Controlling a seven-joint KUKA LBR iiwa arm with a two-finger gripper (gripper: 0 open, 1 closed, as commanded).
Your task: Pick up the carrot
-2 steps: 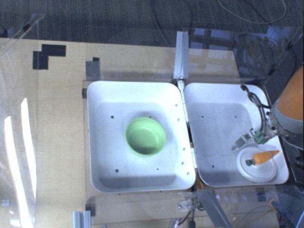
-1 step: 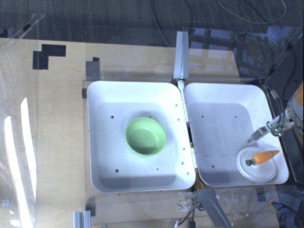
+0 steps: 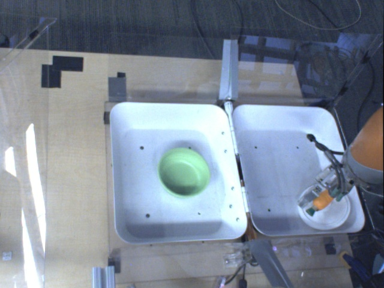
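So you have the gripper (image 3: 324,198) clamped on the carrot (image 3: 322,201) at the right bin's (image 3: 282,161) 4 o'clock corner; lifting remains.

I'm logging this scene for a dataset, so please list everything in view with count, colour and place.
Bins: two, white, side by side on the bench.
Bowl: one, green, middle of the left bin.
Carrot: one, orange, lower right corner of the right bin, at the gripper's tip.
Plate: one, clear or white, under the carrot.
Cables: several, dark and pale, on the floor beyond the bench.
Gripper: one, grey, down over the carrot.
Arm: one, orange band, at the right.
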